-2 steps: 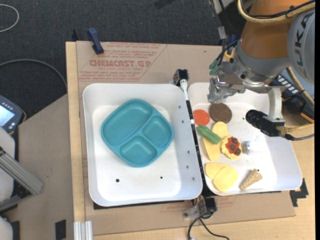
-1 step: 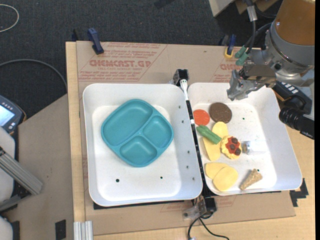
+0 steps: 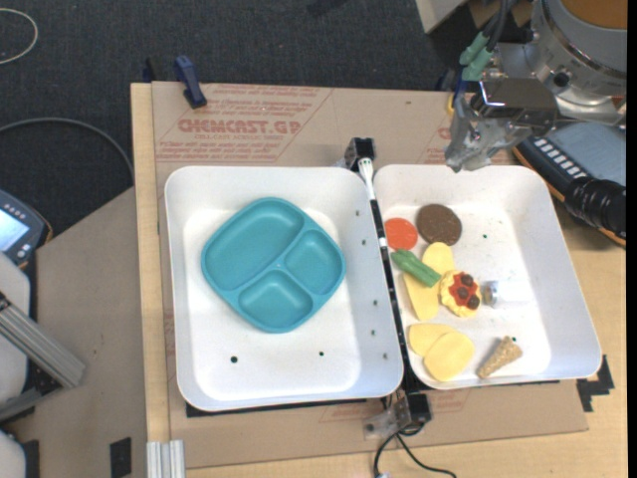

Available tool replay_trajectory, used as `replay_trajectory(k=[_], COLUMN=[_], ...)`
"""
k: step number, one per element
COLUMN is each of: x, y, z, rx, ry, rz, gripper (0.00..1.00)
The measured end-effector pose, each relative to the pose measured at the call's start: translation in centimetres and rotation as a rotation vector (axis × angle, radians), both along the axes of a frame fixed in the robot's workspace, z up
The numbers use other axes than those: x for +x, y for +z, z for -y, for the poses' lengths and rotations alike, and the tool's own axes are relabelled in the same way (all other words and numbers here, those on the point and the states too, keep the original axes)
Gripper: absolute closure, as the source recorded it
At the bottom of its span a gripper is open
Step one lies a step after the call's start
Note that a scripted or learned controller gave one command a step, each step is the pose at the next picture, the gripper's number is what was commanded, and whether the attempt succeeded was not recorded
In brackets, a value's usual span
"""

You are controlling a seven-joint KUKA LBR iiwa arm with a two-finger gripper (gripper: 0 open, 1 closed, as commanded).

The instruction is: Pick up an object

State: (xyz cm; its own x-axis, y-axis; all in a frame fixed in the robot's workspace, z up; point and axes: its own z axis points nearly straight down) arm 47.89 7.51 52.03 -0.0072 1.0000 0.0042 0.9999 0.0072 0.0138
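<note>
— Two bins sat side by side on the bench, yes? What was in each?

— The left bin point(image 3: 189, 347) held a teal divided plate point(image 3: 274, 263), lying flat and turned at an angle. The right bin point(image 3: 557, 297) held a cluster of toy food toward its left half: a brown round cookie point(image 3: 438, 224), an orange disc point(image 3: 401, 233) just beside it, a green piece point(image 3: 415, 267) below that, some yellow slices point(image 3: 443, 350) near the front, a yellow piece with red and dark spots point(image 3: 461, 293), a small grey bit point(image 3: 489, 292) next to it, and a tan cone point(image 3: 500, 358) at the front right.

— And the arm?

— It reached in from the right, with the gripper point(image 3: 466, 152) hanging over the back rim of the right bin, near its left corner. It was well apart from the food; the cookie was the nearest item.

— Were the fingers apart or together?

— I couldn't tell; they blurred into the metal around them. Nothing showed between them.

— So the items to pick were all lying in the bin?

— All of them rested on the bin floor.
</note>
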Motion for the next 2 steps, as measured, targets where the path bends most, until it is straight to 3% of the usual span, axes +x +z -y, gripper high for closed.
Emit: replay_trajectory(k=[1, 2], x=[0.0, -0.2], y=[0.2, -12.2], z=[-6.4, -13.4], rx=[-0.002, -0.008], ry=[0.001, 0.000], rz=[-0.009, -0.028], gripper=[1.00, 1.00])
